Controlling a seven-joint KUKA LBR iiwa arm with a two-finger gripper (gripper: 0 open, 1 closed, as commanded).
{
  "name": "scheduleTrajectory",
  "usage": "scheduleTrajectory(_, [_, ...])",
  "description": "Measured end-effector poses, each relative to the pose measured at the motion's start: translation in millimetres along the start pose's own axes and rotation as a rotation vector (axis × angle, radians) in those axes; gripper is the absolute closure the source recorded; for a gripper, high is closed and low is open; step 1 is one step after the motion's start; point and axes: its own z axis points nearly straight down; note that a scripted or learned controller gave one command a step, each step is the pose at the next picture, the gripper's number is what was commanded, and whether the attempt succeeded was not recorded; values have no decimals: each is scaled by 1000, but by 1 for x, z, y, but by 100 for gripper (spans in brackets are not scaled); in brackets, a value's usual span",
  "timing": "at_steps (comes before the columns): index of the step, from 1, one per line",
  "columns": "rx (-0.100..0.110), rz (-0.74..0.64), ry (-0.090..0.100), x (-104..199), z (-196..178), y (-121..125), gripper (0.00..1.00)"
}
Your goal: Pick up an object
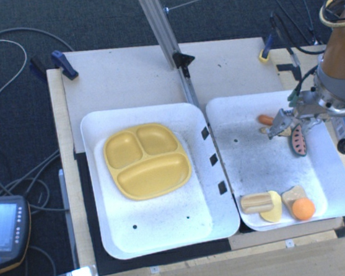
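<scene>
Yellow divided plate in left bin; toy foods in right bin.

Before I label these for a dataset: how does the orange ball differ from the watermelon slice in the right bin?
The orange ball is round and plain orange; the watermelon slice is a long thin wedge, red with dark seeds and a green rind. The ball lies in the bin's near corner, touching a tan block; the slice lies farther back, right by the gripper. Both are small toy-like foods resting in the right bin.
</scene>
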Motion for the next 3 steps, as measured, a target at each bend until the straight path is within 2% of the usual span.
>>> scheduleTrajectory(1, [0,0,0,0,0,0,0])
scheduleTrajectory(3, [5,1,1,1,85,-6,0])
